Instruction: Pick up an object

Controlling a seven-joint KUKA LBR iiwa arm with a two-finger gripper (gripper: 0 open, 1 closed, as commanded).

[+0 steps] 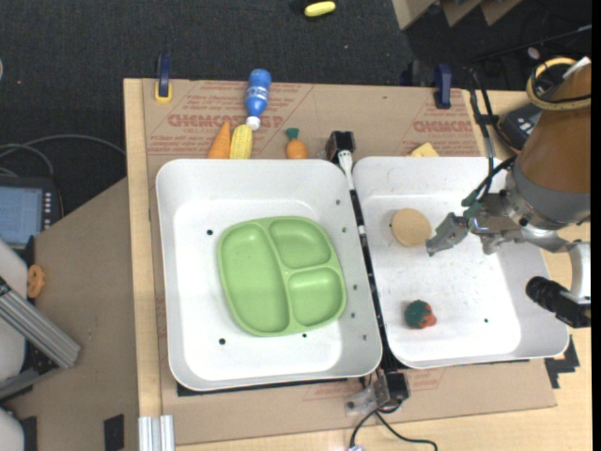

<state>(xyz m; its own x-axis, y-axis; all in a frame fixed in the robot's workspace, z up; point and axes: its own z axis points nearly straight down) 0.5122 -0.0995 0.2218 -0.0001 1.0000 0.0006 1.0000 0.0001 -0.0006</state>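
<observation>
Jaws spread wide, holding nothing, over right bin, just beside tan round cookie. Green-red ball lower down, apart. Green divided plate in left bin.

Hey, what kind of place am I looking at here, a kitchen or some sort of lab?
Most likely a robotics lab bench, not a kitchen: two white bins clamped on a board, a grey-and-orange robot arm reaching in, and toy food such as a plastic corn cob nearby.
</observation>
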